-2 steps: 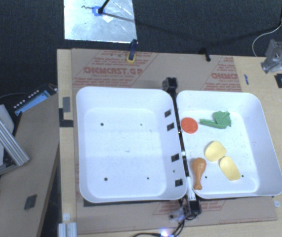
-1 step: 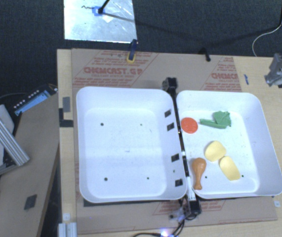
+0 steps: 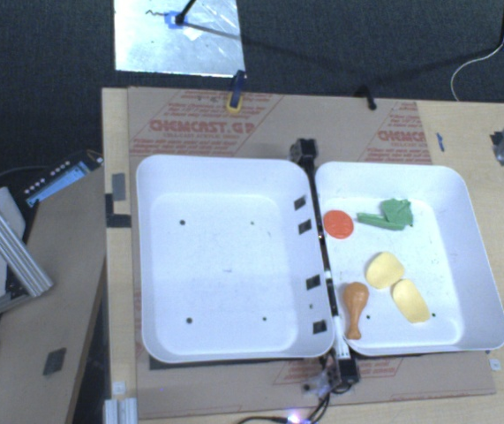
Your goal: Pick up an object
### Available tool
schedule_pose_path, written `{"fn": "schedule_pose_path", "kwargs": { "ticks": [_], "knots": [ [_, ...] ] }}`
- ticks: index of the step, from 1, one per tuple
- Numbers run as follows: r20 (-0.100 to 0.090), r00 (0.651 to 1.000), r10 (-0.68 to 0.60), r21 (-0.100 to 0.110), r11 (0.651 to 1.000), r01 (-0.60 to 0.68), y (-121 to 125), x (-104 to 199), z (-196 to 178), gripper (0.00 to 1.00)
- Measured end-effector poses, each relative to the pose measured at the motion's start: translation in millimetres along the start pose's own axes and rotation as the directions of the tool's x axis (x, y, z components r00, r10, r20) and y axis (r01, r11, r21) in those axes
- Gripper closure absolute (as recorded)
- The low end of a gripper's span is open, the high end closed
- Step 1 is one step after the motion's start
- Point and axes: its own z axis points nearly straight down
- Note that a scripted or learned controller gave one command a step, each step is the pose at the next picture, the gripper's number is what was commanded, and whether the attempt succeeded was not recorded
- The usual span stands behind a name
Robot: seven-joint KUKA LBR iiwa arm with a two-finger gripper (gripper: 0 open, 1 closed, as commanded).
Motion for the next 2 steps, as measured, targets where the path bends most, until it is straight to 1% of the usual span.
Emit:
{"fn": "schedule_pose_path", "kwargs": {
  "ticks": [1, 2],
  "knots": [
    [-0.002, 1.0, -0.01, 0.014, 1.0, 0.01, 0, 62, 126, 1.0],
    [-0.003, 1.0, -0.013, 0.003, 1.0, 0.013, 0, 145, 149, 1.0]
  ]
}}
